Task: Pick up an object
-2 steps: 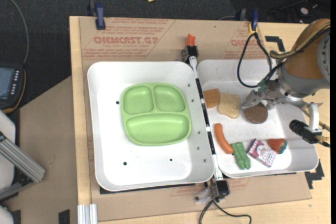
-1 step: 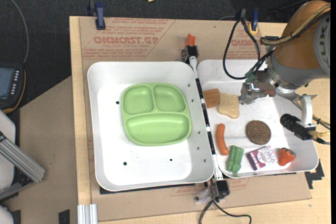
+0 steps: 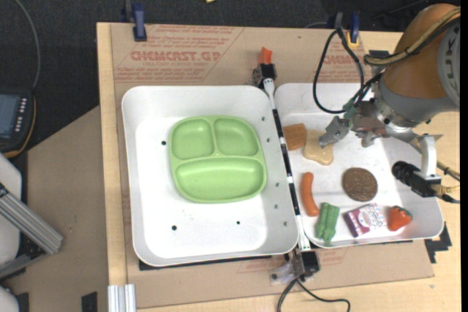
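**Gripper low over the food bin**

Two white bins sit side by side on the worktop (image 3: 183,47). The left bin (image 3: 146,215) holds a green plate (image 3: 217,158) with three sections. The plate lies in the middle of that bin.

The right bin (image 3: 420,226) holds the toy food. A brown bread piece (image 3: 295,137) lies at the bin's left wall, near the far corner. Just beside it is a pale cookie shape (image 3: 319,153). An orange hot dog (image 3: 308,193) lies along the left wall, nearer the front. A green pickle (image 3: 327,221) sits by the front left corner. A round brown patty (image 3: 360,184) is in the middle of the bin. A purple and white packet (image 3: 365,218) lies at the front edge, and a red and orange piece (image 3: 398,218) touches it on its right side.

The gripper (image 3: 335,134) reaches in from the right side. It hangs low over the far part of the right bin, just above the pale cookie shape. I cannot tell how its tips are set. Nothing can be seen held in it.
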You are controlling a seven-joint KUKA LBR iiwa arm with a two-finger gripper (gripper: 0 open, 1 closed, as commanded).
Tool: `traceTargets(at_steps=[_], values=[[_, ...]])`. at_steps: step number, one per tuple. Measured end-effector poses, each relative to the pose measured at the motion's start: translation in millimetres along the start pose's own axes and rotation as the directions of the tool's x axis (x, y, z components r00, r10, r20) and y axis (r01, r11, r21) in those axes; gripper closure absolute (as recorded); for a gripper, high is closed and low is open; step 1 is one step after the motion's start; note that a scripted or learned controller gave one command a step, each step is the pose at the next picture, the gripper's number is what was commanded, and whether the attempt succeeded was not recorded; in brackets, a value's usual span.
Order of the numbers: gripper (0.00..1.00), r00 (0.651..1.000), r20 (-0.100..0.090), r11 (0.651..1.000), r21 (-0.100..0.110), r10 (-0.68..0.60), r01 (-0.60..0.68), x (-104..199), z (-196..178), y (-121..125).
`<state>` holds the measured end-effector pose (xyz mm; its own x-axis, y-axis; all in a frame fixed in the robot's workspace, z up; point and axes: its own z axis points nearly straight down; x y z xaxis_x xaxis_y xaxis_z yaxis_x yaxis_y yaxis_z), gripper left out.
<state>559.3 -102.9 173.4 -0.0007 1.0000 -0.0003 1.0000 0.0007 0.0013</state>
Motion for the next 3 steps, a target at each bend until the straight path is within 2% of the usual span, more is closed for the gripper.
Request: traceTargets(at_steps=[1,2,3], values=[[0.00,1.000,-0.001,1.000,0.001,0.004,-0.004,-30,92,34],[0.00,1.000,0.001,1.000,-0.003,0.008,-0.008,-70,86,-43],[0.00,1.000,0.002,1.000,-0.005,-0.002,0.002,-46,87,-3]])
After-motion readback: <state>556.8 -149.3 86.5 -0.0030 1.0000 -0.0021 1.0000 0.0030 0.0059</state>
